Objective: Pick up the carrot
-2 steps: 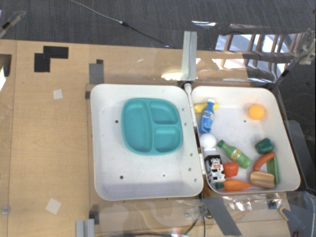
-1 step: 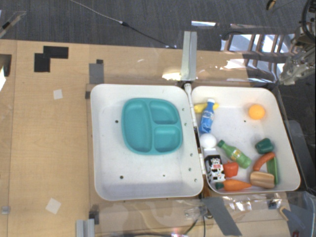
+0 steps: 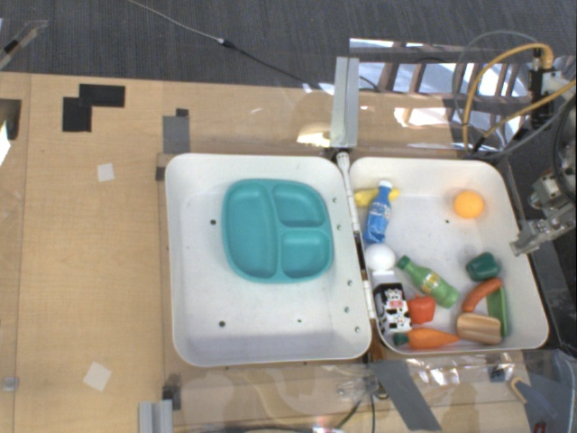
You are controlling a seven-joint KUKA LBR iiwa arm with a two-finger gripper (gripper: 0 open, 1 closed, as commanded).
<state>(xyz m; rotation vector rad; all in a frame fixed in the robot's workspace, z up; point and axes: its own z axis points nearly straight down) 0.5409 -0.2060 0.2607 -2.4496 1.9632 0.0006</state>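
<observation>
— Checking progress: anything grabbed yet?
— No. Carrot (image 3: 433,337) lies at the bottom edge of the right bin (image 3: 514,210), lower right of frame, just beside a red-and-white toy (image 3: 393,308) and a brown block (image 3: 479,328).
— Gripper?
— Gripper (image 3: 539,233) sits at the right edge, well apart; can't tell how wide. The whole pick remains.

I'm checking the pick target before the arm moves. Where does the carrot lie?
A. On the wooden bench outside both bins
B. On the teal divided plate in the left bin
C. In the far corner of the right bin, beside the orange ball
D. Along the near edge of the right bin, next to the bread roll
D: the carrot lies along the near wall of the right bin, just left of the bread roll.
</observation>
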